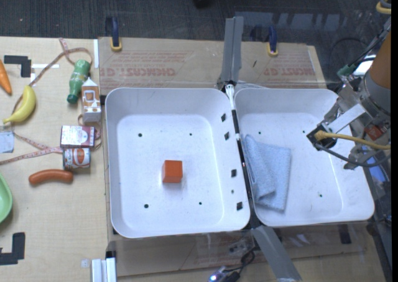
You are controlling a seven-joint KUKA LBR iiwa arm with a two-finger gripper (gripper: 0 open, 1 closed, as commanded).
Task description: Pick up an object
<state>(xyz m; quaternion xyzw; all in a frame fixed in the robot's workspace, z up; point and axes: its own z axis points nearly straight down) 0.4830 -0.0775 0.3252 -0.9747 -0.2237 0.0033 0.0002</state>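
Note:
An orange cube [172, 171] lies near the middle of the left bin [124, 206]. In the right bin [348, 203], a grey-blue cloth [268, 172] lies crumpled against the left wall. My gripper [349, 126] hangs over the right bin's right side, to the right of the cloth and clear of it. The cube is far off to its left, across the divider.
On the wooden bench left of the bins lie a banana [22, 106], a carrot [4, 78], a green bottle [78, 78], a small carton [91, 103], a can [77, 158], a sausage [51, 177] and a tape measure. Two clamps stand behind the bins.

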